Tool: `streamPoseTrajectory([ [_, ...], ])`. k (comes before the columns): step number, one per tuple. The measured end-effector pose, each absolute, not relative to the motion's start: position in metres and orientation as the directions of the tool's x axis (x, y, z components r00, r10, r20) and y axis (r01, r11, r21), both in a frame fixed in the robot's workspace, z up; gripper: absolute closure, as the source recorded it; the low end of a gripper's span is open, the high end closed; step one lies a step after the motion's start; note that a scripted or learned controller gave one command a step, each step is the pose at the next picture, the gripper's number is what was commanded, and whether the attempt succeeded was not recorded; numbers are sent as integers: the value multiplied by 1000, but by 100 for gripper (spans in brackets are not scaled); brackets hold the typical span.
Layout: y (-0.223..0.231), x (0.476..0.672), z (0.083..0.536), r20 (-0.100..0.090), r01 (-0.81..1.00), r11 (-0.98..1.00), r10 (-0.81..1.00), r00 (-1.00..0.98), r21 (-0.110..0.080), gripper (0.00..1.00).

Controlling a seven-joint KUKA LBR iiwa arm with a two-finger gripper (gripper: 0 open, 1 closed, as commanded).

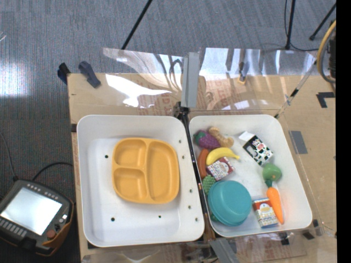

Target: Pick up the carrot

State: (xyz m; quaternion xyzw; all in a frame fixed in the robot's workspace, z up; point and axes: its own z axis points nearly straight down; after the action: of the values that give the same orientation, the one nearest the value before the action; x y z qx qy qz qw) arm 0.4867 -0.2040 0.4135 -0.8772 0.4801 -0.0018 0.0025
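Quick rundown, biggest stuff first. Two shallow white plastic bins side by side. The left white bin (88, 147) just has a yellow divided plastic plate (146, 170) in it, well to the left of the round teal plastic bowl (229, 201), which I'll use as my marker. That bowl sits in the right white bin (290, 147), where all the toy food is piled.

The thing I'm after, the small orange toy carrot (276, 204), is to the right of the bowl, with a little red-and-white toy carton (265, 213) wedged between them. The carton looks like it's touching the carrot's left side. A green round toy fruit (271, 173) is up and to the right of the bowl, just off the carrot's upper end.

What matters for the grab: the carrot's long axis runs roughly up-down in the view, with the lower tip leaning a bit further from the bowl. I come in from the right, so it's on my near side of the bowl. I'd guess I need to close across its width, and the carton side is tight.

Can't tell whether my gripper is open or closed right now, so no claim there.
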Motion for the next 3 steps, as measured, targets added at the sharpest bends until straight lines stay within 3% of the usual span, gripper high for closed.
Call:
streamPoseTrajectory([
  [1, -199, 474, 232, -20, -756, -654, -756, 654, 3, 100],
  [2, -196, 496, 219, -7, -612, -791, -611, 791, -3, 100],
  [3, -208, 528, 336, 0, -392, -920, -392, 920, -5, 100],
])
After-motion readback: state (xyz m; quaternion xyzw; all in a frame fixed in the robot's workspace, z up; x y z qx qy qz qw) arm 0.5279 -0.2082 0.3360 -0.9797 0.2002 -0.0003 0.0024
